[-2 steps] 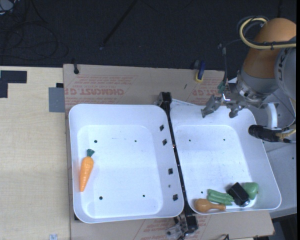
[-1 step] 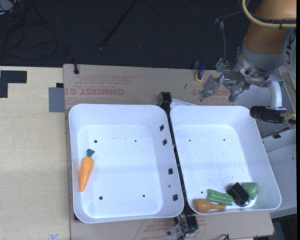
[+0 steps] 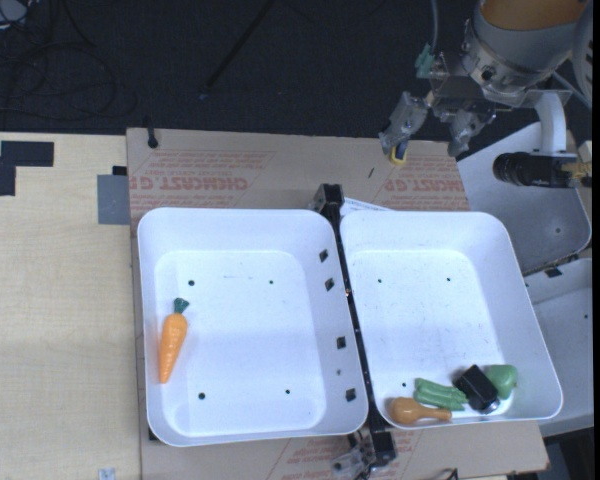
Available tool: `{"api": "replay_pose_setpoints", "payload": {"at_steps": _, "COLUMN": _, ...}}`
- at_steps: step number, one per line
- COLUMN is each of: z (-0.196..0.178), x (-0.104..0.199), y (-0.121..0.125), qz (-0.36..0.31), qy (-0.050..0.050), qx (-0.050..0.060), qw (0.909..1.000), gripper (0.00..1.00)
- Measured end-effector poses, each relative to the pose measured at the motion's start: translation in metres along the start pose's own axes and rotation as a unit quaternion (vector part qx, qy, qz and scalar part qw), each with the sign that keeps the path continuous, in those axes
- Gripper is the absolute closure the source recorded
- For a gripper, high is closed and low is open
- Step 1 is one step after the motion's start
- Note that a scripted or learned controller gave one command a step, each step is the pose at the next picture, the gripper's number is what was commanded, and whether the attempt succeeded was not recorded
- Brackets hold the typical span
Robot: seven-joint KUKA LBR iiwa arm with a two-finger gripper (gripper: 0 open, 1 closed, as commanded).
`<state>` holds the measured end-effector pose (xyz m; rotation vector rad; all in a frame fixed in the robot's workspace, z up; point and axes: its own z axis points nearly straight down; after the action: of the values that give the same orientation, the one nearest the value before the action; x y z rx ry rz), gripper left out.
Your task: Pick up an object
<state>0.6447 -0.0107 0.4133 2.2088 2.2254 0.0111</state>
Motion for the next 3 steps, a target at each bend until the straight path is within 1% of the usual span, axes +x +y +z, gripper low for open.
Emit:
{"api": "replay_pose_setpoints", "payload": {"at_steps": 1, "z": -0.002, "x": -0.003, "y": -0.001, "qz": 0.001, "qy": -0.001, "qx": 0.007, "qw": 1.0, "gripper": 1.0}}
{"api": "replay_pose_setpoints", "payload": {"at_steps": 2, "z": 0.079, "x": -0.031, "y": -0.003, "qz": 0.005, "qy": -0.001, "qx": 0.009, "qw": 0.9999, "gripper": 1.0}}
{"api": "replay_pose_setpoints", "payload": {"at_steps": 3, "z": 0.02, "x": -0.047, "y": -0.001, "qz": 0.004, "qy": -0.001, "qx": 0.004, "qw": 1.0, "gripper": 1.0}}
